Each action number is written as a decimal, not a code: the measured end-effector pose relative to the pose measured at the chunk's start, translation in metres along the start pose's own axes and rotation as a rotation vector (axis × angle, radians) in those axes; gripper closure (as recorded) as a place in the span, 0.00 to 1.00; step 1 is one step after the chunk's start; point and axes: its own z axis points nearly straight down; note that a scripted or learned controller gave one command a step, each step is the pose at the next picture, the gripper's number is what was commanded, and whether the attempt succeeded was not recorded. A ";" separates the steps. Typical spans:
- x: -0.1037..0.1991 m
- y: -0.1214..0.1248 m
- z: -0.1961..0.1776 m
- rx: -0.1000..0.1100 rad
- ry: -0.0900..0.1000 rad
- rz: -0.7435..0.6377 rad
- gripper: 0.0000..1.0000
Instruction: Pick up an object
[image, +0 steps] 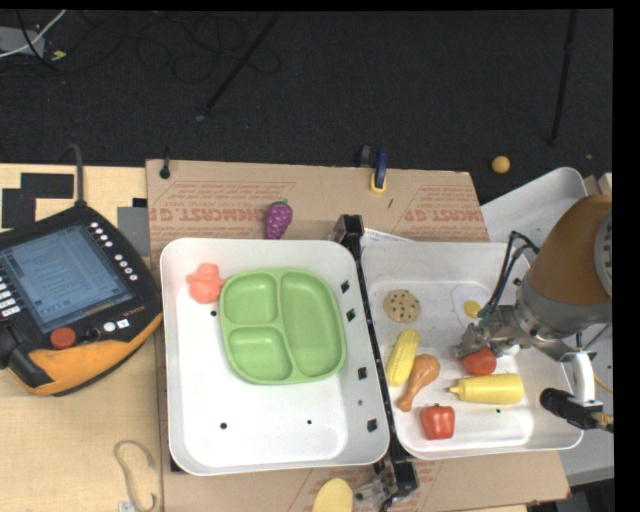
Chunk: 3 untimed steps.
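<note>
Right bin (520, 432): hand (478, 345) low over the tomato (481, 361), touching or just above it; whether the fingers are apart or clamped on it can't be told. Mustard bottle (490, 389) just below; corn (402, 357) and drumstick (417, 380) to the left.

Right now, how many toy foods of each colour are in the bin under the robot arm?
Yellow: 2, corn cob and mustard bottle
Red: 2, tomato and pepper
Brown: 2, cookie and drumstick
Total: 6
</note>
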 end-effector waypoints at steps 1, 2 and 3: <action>-0.005 0.003 -0.062 -0.006 -0.003 -0.002 1.00; -0.006 0.003 -0.115 -0.007 -0.003 -0.003 1.00; 0.049 -0.022 -0.110 0.000 0.001 -0.006 1.00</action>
